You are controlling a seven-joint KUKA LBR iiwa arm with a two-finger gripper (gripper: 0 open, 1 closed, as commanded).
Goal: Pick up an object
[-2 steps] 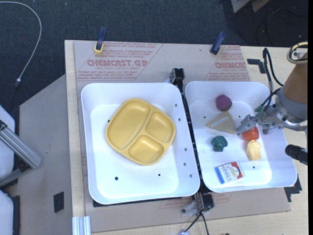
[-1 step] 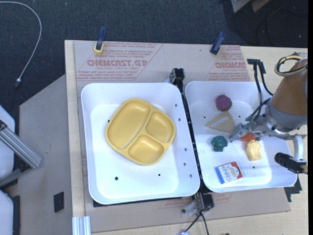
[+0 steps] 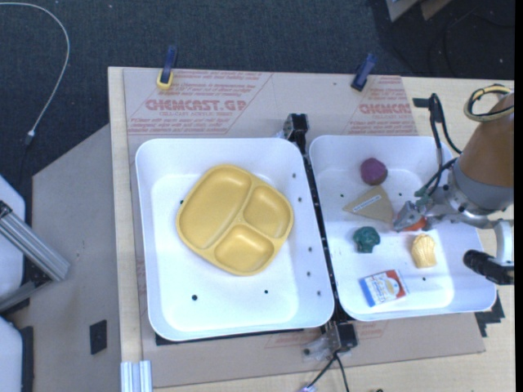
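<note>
Spanning most of the view, the desk point(image 3: 122, 219) carries a brown board with red print, clamped at its far edge by two blue clips, and on it two shallow white bins side by side. The left bin point(image 3: 163, 300) holds a yellow divided plate point(image 3: 235, 219), set cornerwise near the bin's middle, with three compartments facing up. The right bin point(image 3: 343, 292) holds the smaller things. The arm point(image 3: 490, 158) comes in over that bin's right side, its orange band above a grey wrist. The end effector point(image 3: 411, 216) sits low over the middle of the right bin, with something red showing at its tip; whether it is open or closed cannot be told from this angle.

A tan wedge point(image 3: 374, 206) lies just to the left of the end effector, near it or perhaps touching it; which cannot be told. A red, white and blue packet point(image 3: 382, 287) lies flat toward the bin's near edge, well apart from the end effector. A pale yellow lump point(image 3: 423, 251) rests just below and to the right of the tip. A purple ball point(image 3: 373, 171) sits toward the far edge, above the wedge. A dark green lump point(image 3: 366, 238) lies below the wedge, near the end effector's left.
</note>
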